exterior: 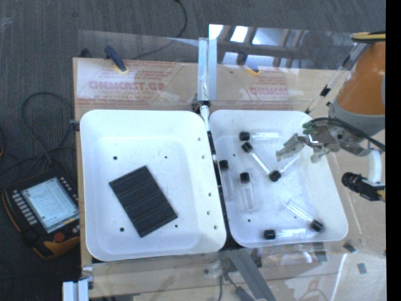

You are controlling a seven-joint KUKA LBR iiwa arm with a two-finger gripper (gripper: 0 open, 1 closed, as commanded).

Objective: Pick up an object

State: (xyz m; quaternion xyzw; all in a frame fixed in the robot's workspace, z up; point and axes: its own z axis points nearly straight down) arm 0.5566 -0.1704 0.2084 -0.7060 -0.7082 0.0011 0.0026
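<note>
The right bin [326, 187] holds several clear vials with black caps. One vial [262, 135] lies near the far wall, another vial [258, 162] lies slanted in the middle, and a third vial [247, 192] sits just left of it. Two more vials [302, 213] lie near the front right corner. My gripper [304, 150] hovers over the right bin's far right part, above and to the right of the slanted vial. Its fingers [289, 148] stand open with nothing between them. A black ridged pad [143, 200] lies flat in the left bin [100, 130].
The grey arm with its orange band [366, 80] comes in from the right over the bin's edge. A clear panel [263, 61] stands behind the bins, with an upright metal post [206, 68] at the seam. A teach pendant [41, 209] lies on the floor at left.
</note>
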